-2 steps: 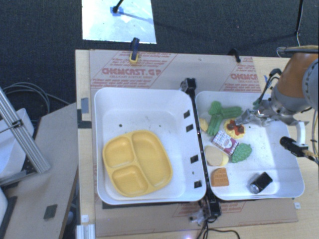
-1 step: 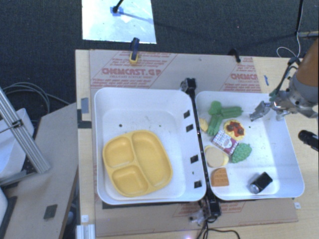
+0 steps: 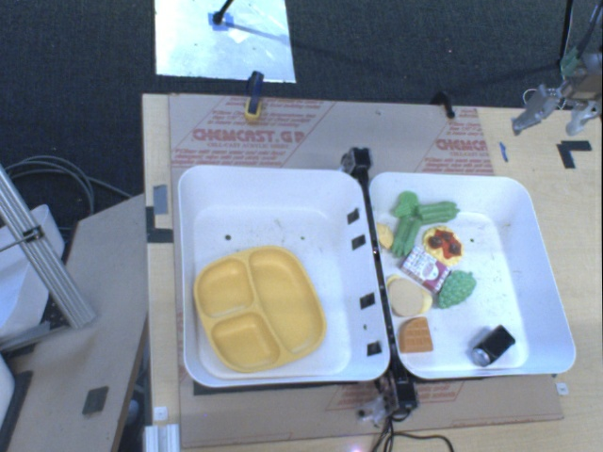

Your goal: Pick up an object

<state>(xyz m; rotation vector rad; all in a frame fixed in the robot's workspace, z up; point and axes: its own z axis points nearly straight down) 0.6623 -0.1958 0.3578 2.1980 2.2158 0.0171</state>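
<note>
The right bin [image 3: 537,252] holds several toy foods. Green pieces [image 3: 413,218] lie at its back, with a red and yellow piece [image 3: 443,244] beside them. A purple packet [image 3: 424,269] sits in the middle next to a knobbly green piece [image 3: 456,288]. Toward the front are a pale round disc [image 3: 408,297], an orange cracker [image 3: 415,335] and a black cylinder [image 3: 493,345]. My gripper [image 3: 551,97] hangs high at the far right, beyond the right bin's back corner and well away from every object, with nothing visible in it.
A yellow divided plate [image 3: 259,304] lies in the left bin [image 3: 273,196]. A black divider with clips [image 3: 369,271] runs between the bins. A shiny metal sheet [image 3: 224,26] lies on the dark floor behind the bench.
</note>
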